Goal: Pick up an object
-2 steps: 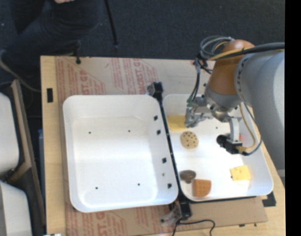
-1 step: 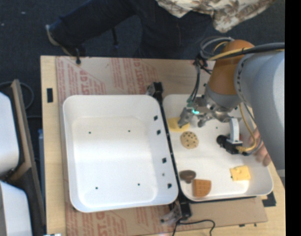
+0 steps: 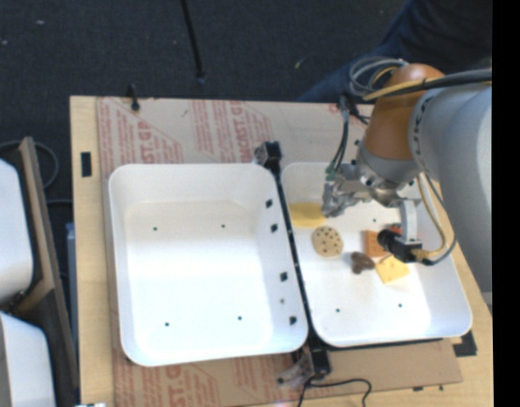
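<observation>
Two white bins are set side by side on the bench, the left bin (image 3: 200, 261) and the right bin (image 3: 387, 320), their inner rims touching along a dark seam with black clips. The arm (image 3: 446, 134) is reached in from the right, its grey body held high over the right bin's far corner, with the orange band (image 3: 395, 121) bent downward at the wrist and grey cables looped above it. The gripper (image 3: 334, 203) is pointed down into the right bin's upper left part, just above a pale yellow piece (image 3: 306, 216) that lies flat near the seam; no object is seen between it and the floor, and whether the pincer is open or closed cannot be told. A round tan disc (image 3: 327, 241) dotted with dark holes is found just below the yellow piece. Further right, a small brown lump (image 3: 360, 263), an orange block (image 3: 375, 246) and a yellow wedge (image 3: 392, 269) are clustered together, close to touching, beside a black fitting with cable (image 3: 399, 246) hanging from the arm.
</observation>
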